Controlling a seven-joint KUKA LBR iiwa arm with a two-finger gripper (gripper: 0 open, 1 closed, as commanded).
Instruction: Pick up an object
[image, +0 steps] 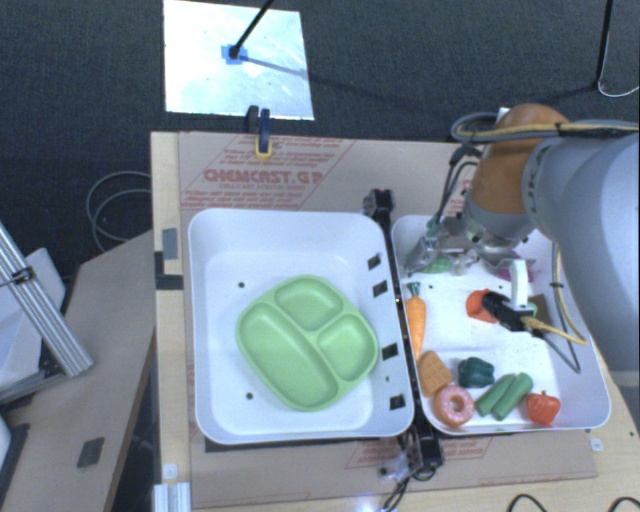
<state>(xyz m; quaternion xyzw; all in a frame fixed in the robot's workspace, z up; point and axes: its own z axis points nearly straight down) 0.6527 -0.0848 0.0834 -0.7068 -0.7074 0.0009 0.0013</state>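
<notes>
The claw (447, 253) hangs low over the right bin's (598, 395) far-left corner, beyond the carrot (415, 318).

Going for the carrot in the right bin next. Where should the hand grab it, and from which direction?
Grip the carrot across its thick orange middle, coming straight down. It lies flat along the bin's left wall, so close the fingers across its narrow width; wall clearance looks tight.
</notes>
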